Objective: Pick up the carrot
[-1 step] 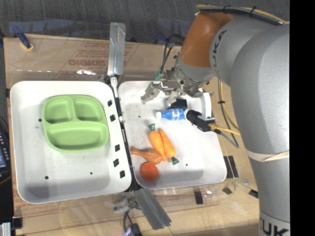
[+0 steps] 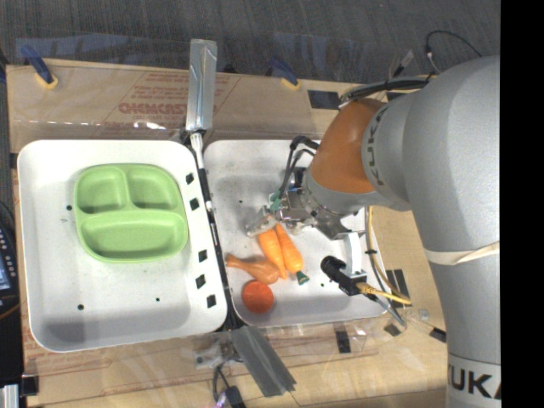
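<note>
The carrot (image 2: 281,251) lies in the right bin (image 2: 234,168), near its middle. It is orange, slanted, with a small green tip at its lower right end. My gripper (image 2: 269,219) hangs just above the carrot's upper left end, close to it or touching it. The arm's orange band and grey body cover the right side of that bin.
A round orange-red ball (image 2: 257,296) sits near the right bin's front wall. A tan drumstick-shaped piece (image 2: 252,267) lies just left of the carrot. The left bin (image 2: 42,296) holds a green divided plate (image 2: 131,212).
</note>
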Action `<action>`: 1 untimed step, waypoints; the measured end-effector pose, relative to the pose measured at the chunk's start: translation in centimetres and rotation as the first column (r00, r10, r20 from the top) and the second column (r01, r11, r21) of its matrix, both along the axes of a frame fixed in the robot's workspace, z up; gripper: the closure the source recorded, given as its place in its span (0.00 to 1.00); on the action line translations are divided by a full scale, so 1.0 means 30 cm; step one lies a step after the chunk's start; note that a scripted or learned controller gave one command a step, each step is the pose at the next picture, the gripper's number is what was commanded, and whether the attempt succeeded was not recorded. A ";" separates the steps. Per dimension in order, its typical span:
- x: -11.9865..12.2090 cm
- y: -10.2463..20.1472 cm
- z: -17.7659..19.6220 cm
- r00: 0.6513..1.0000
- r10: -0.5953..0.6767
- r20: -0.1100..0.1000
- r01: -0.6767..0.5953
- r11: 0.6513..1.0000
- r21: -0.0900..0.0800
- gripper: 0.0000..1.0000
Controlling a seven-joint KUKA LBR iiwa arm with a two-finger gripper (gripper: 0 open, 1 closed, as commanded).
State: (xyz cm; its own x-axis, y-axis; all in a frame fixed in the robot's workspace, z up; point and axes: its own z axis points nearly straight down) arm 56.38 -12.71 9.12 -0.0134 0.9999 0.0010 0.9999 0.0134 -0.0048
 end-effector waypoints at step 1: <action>-0.001 0.000 0.031 1.000 0.005 -0.002 -0.005 1.000 0.000 1.00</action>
